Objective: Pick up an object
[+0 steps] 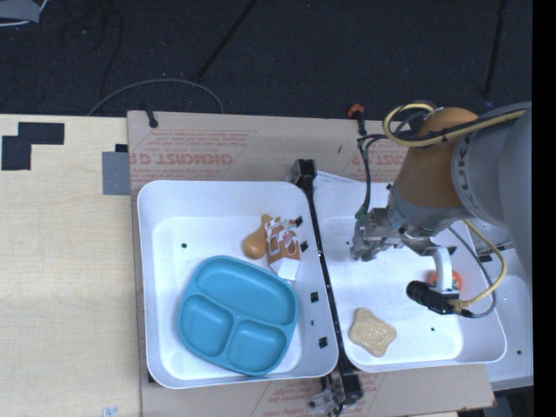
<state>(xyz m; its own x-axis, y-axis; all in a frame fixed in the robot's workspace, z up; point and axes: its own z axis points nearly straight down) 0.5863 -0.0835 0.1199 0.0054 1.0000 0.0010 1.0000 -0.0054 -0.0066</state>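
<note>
No object is yet lifted: the tan flat piece (373, 332) is seen lying on the right bin's (486, 347) floor, near its front wall, while the gripper (365, 243) is poised apart from it over bare floor, jaw state indiscernible.

Two shallow white bins, the left bin (156, 233) and the right bin (486, 341), sat side by side on a brown cardboard sheet (226, 150) over the pale wooden table (61, 276). Black cables (156, 83) trailed across the dark floor (287, 42) beyond.
</note>
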